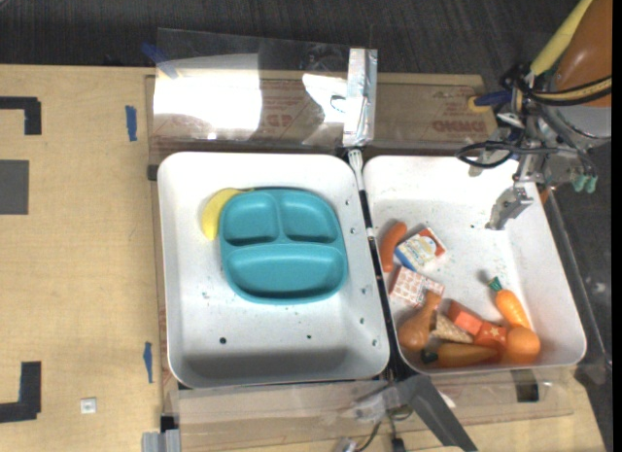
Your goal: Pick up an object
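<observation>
The right bin [575, 329] holds a heap of toy food. In it lie a carrot [509, 306], an orange ball [523, 344], an orange sausage [391, 243], a small white carton [422, 246], a red-checked packet [413, 288] and a brown drumstick [420, 324]. My gripper [505, 212] hangs over the upper right part of that bin, above bare white floor. It is well apart from the heap, with nothing seen in it. The carrot lies a short way below it.
The left bin [185, 275] carries a teal divided plate [282, 244] with a yellow piece [213, 209] poking out at its upper left. A metal divider [358, 100] and clear sheet stand behind the bins. Cables [496, 149] trail from the wrist.
</observation>
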`<state>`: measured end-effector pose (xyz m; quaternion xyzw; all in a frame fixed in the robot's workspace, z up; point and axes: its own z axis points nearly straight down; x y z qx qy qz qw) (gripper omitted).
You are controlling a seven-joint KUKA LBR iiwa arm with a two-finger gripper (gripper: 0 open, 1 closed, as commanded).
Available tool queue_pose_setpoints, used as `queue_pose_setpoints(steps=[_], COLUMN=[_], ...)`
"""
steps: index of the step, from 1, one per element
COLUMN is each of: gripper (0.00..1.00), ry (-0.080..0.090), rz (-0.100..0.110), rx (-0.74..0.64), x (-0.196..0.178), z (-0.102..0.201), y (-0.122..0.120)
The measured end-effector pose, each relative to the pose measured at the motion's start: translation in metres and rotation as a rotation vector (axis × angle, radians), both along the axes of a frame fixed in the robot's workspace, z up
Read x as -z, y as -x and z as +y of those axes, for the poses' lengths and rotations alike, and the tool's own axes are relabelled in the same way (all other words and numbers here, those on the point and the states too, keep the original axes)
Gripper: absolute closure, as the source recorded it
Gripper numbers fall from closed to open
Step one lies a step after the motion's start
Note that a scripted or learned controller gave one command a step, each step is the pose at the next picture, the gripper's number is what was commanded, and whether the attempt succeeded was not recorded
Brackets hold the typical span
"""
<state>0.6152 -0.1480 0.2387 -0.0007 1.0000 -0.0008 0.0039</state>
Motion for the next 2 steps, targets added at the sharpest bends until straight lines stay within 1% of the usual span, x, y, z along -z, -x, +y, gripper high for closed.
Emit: queue_pose_setpoints(steps=[1, 2], gripper=[0.0, 0.0], ry=[-0.005, 0.004], rz=[0.013, -0.047], rx=[-0.053, 0.062], x=[0.127, 0.134], z=[0.042, 0.047], y=[0.009, 0.082])
